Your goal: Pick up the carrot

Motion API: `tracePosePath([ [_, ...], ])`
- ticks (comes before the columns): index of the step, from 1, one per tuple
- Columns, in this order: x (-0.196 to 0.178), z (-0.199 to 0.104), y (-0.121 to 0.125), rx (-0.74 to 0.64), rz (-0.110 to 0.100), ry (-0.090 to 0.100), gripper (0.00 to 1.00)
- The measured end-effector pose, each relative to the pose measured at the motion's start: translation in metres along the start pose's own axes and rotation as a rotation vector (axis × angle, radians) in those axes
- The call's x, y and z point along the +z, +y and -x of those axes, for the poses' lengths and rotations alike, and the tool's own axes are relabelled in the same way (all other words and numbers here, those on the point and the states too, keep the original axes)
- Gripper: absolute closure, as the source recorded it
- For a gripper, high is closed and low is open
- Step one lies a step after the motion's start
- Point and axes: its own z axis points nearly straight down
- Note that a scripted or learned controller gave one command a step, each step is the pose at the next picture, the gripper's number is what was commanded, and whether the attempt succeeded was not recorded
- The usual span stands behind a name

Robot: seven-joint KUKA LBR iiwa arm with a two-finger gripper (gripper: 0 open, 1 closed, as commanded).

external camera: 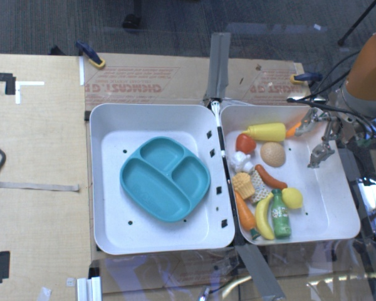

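Clearly we hover our gripper (319, 144), whose finger state we cannot tell, over the right bin's (338, 221) far side, well apart from the carrot (244, 211) lying lengthwise along the near-left wall beside the banana (264, 217).
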Motion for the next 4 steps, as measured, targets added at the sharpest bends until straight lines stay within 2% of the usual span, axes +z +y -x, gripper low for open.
tracePosePath([
  [1, 0.017, 0.033, -0.003, 0.0, 0.0, -0.001, 0.0],
  [2, 0.004, 0.036, -0.003, -0.002, -0.004, -0.01, 1.0],
  [3, 0.004, 0.036, -0.003, -0.002, -0.003, -0.01, 0.0],
  [4, 0.041, 0.033, -0.002, -0.139, 0.0, -0.001, 0.0],
])
